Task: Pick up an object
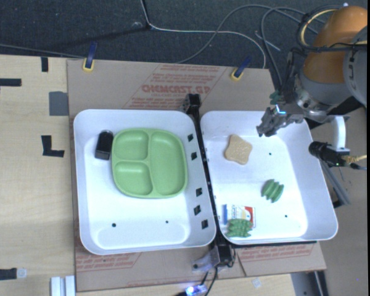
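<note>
In the right bin lie a tan slice of bread, a small green vegetable piece, a white and red packet and a green leafy item by the front wall. My gripper hangs over the bin's back right part, up and to the right of the bread, with nothing visible between its fingers. The arm comes in from the right, its orange band at the top right corner.
The left bin holds a green divided plate and a small black block at the plate's left. A black clip strip runs between the bins. Cables trail across the dark floor behind the bench.
</note>
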Tool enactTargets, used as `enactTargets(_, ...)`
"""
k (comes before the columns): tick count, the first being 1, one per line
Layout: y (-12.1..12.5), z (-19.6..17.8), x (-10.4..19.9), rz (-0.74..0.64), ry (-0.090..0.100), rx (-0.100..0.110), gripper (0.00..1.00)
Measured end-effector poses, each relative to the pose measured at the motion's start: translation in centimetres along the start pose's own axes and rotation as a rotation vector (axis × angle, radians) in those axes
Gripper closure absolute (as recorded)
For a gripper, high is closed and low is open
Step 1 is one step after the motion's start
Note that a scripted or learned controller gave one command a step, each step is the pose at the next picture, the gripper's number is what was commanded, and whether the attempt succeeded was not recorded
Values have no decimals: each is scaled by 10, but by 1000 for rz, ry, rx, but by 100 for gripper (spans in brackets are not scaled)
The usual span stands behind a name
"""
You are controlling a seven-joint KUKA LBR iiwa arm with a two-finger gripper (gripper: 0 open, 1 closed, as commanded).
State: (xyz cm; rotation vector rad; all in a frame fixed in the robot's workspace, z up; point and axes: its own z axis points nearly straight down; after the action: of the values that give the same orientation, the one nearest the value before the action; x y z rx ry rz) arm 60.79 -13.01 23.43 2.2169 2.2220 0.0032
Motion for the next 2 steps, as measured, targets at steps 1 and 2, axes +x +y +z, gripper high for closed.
enactTargets(1,1,-26,0,1,0,2,100)
enactTargets(2,-9,-27,44,-1,1,5,100)
